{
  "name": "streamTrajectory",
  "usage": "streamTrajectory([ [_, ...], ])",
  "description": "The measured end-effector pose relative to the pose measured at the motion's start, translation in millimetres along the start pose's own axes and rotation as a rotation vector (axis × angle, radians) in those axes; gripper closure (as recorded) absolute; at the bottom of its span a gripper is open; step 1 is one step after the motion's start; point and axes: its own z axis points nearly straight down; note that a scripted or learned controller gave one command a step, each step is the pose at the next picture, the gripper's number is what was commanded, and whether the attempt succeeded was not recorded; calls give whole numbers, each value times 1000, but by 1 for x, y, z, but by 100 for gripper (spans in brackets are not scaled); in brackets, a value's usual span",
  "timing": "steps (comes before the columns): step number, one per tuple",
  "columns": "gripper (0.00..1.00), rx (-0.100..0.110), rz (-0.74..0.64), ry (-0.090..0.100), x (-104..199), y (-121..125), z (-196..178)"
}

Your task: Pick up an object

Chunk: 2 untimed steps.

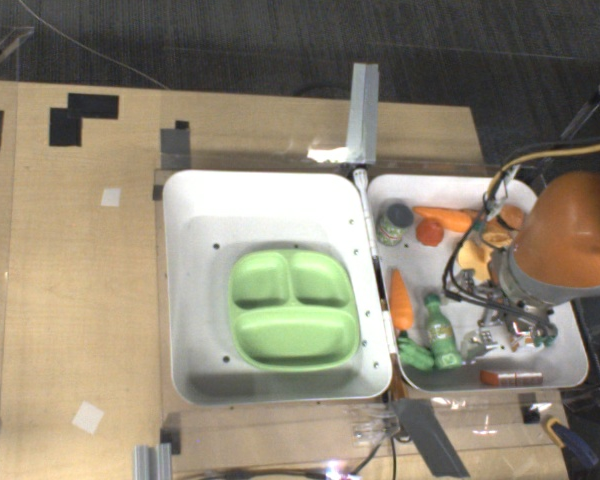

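One green bottle [439,332] | right bin [580,368] | just left of hand [495,336]

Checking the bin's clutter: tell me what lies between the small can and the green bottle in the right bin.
In the camera view, a carrot lies between the can and the green bottle, along the bin's left wall, with bare white floor beside it.

The right bin [577,368] is crowded with a green bottle [439,332] and carrot [401,301]; the left bin's rim [185,268] lies open.
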Motion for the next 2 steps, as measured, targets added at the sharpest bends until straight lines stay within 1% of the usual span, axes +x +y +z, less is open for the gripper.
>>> streamTrajectory([
  [1,0,10,-4,-4,-7,47,-1],
  [2,0,2,-369,-4,-2,23,-1],
])
